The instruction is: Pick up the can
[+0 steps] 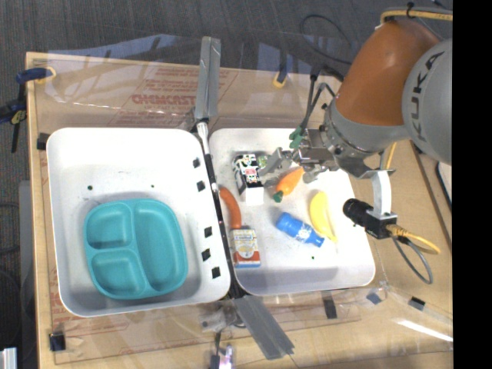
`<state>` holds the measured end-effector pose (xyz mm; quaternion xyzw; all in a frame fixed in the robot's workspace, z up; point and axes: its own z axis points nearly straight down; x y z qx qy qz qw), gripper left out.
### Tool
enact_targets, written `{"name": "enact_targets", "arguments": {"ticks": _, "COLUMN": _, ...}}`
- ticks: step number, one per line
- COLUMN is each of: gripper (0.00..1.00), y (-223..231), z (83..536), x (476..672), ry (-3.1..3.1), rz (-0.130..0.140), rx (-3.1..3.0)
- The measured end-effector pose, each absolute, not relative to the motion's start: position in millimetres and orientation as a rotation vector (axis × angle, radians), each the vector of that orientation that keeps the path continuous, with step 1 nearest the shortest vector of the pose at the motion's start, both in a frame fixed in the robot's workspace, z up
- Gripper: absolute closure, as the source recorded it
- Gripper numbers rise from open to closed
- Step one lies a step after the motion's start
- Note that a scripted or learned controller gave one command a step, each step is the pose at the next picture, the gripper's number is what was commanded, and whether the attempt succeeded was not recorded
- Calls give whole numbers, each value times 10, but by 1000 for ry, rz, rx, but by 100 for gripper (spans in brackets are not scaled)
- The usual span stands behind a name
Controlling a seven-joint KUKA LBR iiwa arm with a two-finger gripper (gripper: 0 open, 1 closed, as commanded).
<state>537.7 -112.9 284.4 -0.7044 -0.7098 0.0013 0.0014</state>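
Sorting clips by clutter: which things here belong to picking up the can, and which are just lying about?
Belongs to the job:
- can, apparently the red-and-white labelled one
- gripper, by the carrot

Just lying about:
- carrot
- banana
- blue bottle
- sausage
- black-and-white pack
- teal plate in the left bin

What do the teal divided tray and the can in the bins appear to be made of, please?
The teal tray looks like moulded plastic: uniform colour, soft matte sheen, rounded compartments. The can seems to be metal under a printed paper or painted label, though its blurred look leaves that open.
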Motion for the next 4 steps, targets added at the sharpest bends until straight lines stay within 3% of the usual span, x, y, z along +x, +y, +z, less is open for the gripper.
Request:
{"name": "enact_targets", "arguments": {"ticks": 1, "gripper": 0, "y": -1396, "z": 1035, "x": 5128, "ry": -2412, "rz": 1, "rx": -2010}}
{"name": "enact_targets", "arguments": {"ticks": 2, "gripper": 100, "y": -1393, "z": 1136, "x": 5136, "ry": -2418, "rz": 2, "rx": -2001}}
{"name": "enact_targets", "arguments": {"ticks": 3, "gripper": 100, "y": -1547, "z": 2109, "x": 4774, "ry": -2430, "rz": 0, "rx": -1991}}
{"name": "enact_targets", "arguments": {"ticks": 4, "gripper": 100, "y": -1082, "z": 1342, "x": 4758, "ry": -2706, "rz": 2, "rx": -1585}}
